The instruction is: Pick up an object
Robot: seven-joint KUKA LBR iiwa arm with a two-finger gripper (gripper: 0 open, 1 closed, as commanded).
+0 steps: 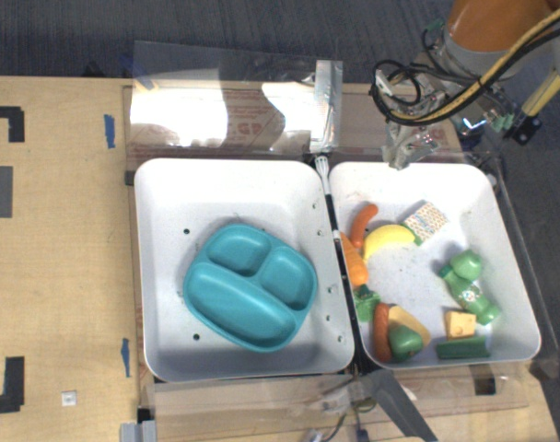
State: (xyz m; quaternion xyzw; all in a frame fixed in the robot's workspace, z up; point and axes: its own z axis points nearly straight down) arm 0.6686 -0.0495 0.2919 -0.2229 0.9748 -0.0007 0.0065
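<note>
The gripper (411, 147) hangs over the far rim of the right bin (510, 247); whether it is open or closed cannot be told. Bare white floor lies in that bin's middle, between the yellow lemon (389, 239), the patterned packet (425, 220) and the green pieces (466, 279). The left bin (169, 191) holds a teal divided tray (250, 285), with room along its walls. No writing is legible.
</note>
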